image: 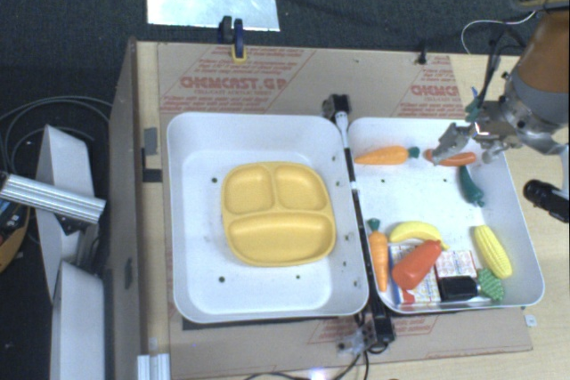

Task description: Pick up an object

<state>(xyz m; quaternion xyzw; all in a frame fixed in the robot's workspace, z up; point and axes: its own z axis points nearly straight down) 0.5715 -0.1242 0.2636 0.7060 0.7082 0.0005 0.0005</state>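
Two shallow white bins sit side by side on a brown surface, seen from above at a slant. The left bin carries a yellow divided plate near its middle. The right bin carries toy foods: an orange carrot near its far left corner, a small orange carrot near the far edge, a dark green piece just beside it, and, toward the near edge, a banana, another carrot, a red pepper, a corn cob, a black block and a printed card. The grey arm reaches in from the right; its claw hangs over the far edge of the right bin, just above the small orange carrot. Whether the claw is released or clenched cannot be told.
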